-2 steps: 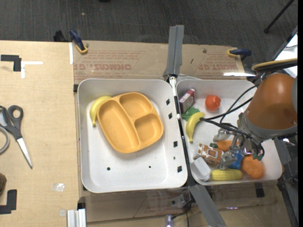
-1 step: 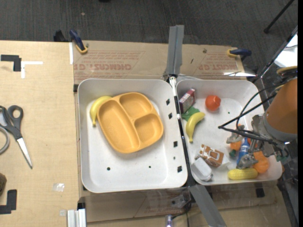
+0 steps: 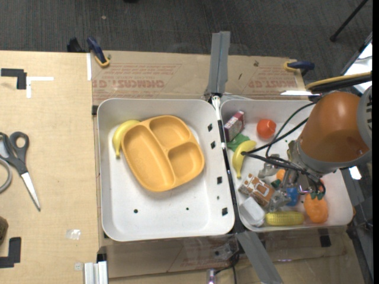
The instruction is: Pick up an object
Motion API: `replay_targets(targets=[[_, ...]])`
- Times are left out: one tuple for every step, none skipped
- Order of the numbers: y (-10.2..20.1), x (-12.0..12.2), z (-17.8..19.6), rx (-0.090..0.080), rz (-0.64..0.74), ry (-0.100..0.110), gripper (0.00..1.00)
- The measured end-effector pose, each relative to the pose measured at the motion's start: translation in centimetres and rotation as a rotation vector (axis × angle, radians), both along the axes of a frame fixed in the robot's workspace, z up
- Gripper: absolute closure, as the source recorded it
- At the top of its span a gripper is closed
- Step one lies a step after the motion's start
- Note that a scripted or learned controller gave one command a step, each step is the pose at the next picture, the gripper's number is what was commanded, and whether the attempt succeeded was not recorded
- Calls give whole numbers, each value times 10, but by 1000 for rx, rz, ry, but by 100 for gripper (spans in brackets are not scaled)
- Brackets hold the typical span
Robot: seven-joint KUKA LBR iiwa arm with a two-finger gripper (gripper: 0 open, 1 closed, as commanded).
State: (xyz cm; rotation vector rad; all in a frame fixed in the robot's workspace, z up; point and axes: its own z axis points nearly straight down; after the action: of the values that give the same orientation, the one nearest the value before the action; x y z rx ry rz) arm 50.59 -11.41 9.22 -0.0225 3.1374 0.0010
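A single fixed camera is looking down from above the bench at a slight slant, facing both shallow white plastic bins, the left one (image 3: 112,218) and the right one (image 3: 340,218), which are sitting side by side near the middle of the frame. It is standing far enough back to be taking in the tan wooden benchtop (image 3: 47,158) at the left and a strip of dark grey floor (image 3: 177,10) along the top. The grey arm with its orange band (image 3: 331,129) is entering from the right edge, looming large because it is rising toward the lens.
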Motion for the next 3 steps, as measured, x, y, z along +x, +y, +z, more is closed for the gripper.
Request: replay_targets(targets=[[0,2,10,-1,2,-4,100],[0,3,19,-2,4,-7,100],[4,-5,2,-10,349,-4,100]])
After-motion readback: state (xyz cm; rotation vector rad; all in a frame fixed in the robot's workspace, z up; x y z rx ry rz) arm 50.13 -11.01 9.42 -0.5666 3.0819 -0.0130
